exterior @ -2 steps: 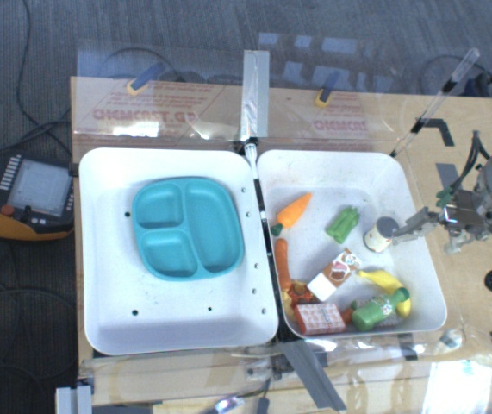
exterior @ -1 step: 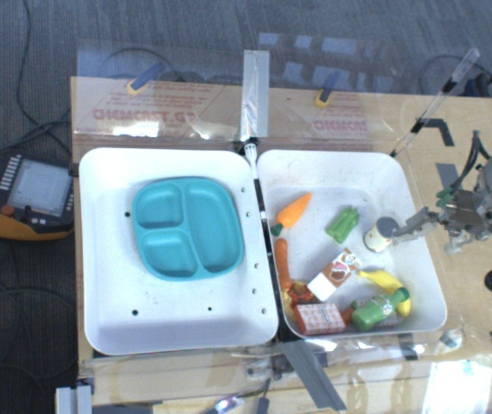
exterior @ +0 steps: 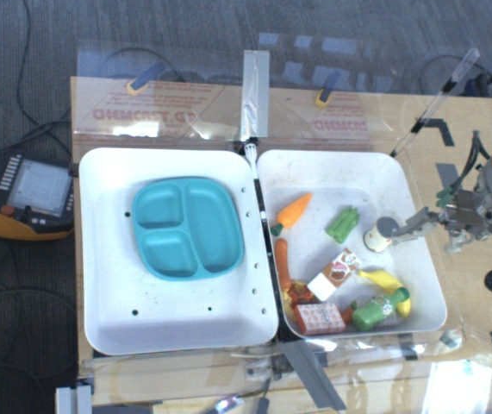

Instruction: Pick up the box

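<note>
A small red box (exterior: 319, 317) lies flat at the front edge of the right bin (exterior: 349, 164), next to a red sausage-like piece. A white and brown carton (exterior: 335, 273) lies tilted just behind it. The gripper (exterior: 418, 224) reaches in over the bin's right rim, low and to the right of a pale round toy (exterior: 373, 240). It is well behind and to the right of the red box, and I see nothing held in it.
The right bin also holds a carrot (exterior: 294, 210), a green piece (exterior: 343, 224), a banana (exterior: 382, 279), a green bottle-like toy (exterior: 375, 311) and an orange stick (exterior: 281, 261). In the left bin (exterior: 108, 309) lies a blue sectioned plate (exterior: 188, 227). A handheld device (exterior: 26, 198) lies on the floor at left.
</note>
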`<state>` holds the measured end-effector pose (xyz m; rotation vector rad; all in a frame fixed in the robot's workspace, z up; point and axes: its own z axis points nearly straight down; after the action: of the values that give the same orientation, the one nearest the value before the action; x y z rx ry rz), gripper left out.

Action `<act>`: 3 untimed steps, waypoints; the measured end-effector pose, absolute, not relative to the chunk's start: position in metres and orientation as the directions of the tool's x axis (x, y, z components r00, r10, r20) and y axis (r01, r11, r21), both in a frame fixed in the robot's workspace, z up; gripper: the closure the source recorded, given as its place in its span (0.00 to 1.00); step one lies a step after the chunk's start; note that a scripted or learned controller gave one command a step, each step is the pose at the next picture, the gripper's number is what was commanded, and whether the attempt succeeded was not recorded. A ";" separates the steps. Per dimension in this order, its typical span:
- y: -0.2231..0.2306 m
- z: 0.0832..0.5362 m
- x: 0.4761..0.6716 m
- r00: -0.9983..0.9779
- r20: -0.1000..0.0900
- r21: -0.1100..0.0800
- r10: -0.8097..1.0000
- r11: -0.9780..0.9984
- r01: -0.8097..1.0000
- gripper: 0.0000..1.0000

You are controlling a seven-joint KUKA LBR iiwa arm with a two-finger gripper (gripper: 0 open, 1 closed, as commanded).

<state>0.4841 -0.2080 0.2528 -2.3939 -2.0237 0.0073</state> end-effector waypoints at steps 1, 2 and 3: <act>-0.207 0.258 0.485 0.164 0.002 -0.016 0.986 -0.164 0.986 1.00; -0.172 0.279 0.485 0.218 -0.001 -0.007 0.976 -0.218 0.976 1.00; -0.149 0.250 0.484 0.049 0.000 -0.008 0.999 -0.049 0.999 1.00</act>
<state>0.4842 -0.1490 0.2500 -2.2716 -2.1623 0.0083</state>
